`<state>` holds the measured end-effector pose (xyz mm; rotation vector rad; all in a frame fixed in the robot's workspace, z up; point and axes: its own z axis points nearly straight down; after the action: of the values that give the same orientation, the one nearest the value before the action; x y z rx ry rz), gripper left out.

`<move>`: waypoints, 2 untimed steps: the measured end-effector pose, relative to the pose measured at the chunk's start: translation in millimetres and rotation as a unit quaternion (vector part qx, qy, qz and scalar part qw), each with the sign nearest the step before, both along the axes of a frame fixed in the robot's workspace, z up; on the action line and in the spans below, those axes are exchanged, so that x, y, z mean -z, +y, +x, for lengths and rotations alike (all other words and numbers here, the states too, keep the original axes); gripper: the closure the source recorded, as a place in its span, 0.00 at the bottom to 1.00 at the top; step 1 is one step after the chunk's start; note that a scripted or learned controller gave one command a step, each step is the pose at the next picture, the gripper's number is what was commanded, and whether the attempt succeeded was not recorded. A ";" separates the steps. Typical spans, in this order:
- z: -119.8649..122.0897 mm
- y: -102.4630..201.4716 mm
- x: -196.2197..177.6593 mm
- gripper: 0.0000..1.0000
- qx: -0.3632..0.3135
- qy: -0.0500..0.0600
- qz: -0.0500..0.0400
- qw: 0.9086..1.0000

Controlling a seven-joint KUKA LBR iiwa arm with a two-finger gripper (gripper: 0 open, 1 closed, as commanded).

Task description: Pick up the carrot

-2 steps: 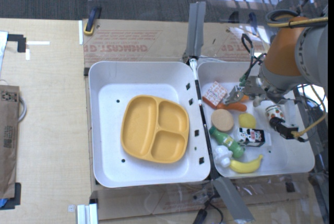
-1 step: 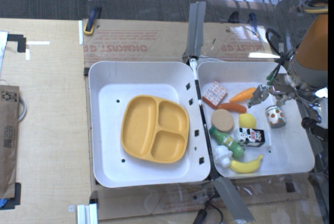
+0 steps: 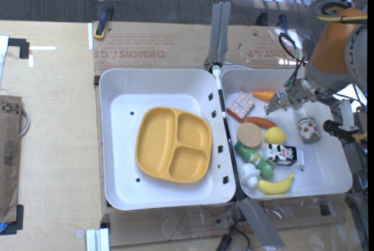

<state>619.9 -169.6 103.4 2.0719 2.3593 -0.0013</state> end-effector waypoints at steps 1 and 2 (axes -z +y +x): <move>23.5 20.4 -16.4 0.00 0.070 -0.001 0.000 0.998; 39.5 -28.5 9.8 0.00 -0.013 -0.001 -0.001 1.000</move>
<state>659.5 -198.1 93.6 2.0384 2.3846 -0.0003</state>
